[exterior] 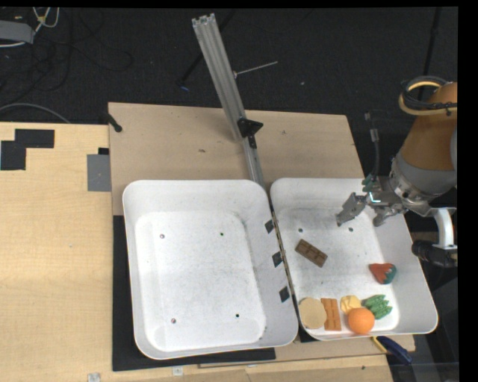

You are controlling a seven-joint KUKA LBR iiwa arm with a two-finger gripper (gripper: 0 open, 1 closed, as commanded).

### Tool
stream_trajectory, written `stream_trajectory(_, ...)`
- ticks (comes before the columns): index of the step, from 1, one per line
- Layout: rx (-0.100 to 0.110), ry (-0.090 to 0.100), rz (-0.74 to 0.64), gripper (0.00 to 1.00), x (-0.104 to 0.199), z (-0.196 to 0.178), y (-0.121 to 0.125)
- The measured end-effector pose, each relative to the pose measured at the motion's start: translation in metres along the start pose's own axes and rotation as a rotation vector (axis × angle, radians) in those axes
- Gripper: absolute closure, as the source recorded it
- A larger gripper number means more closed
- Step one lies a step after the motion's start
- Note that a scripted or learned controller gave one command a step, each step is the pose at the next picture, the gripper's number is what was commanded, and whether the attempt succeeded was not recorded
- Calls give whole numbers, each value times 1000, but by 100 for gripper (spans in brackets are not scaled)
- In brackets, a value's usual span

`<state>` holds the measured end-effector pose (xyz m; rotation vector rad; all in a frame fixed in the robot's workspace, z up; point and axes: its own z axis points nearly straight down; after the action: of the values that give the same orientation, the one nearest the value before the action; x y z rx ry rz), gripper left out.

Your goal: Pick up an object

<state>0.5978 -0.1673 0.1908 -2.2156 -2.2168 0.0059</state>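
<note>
A pale wooden bench [52, 246] spreads across the left, with dark rectangular marks [26, 145] and a grey patch [98, 172] on it. A tan board [187, 142] lies behind the two white bins: the left bin [142, 198] and the right bin [418, 306], side by side and joined by small black clips [277, 259]. A slanted aluminium rail [224, 82] rises from between them, over a dark floor [112, 52] with loose cables [30, 22].

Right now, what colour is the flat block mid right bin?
Dark brown block, seen in the camera view.
</note>
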Motion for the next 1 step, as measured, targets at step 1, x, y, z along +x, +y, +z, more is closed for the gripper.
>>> stream_trajectory(1,-4,-1,-1,0,0,-3,1)
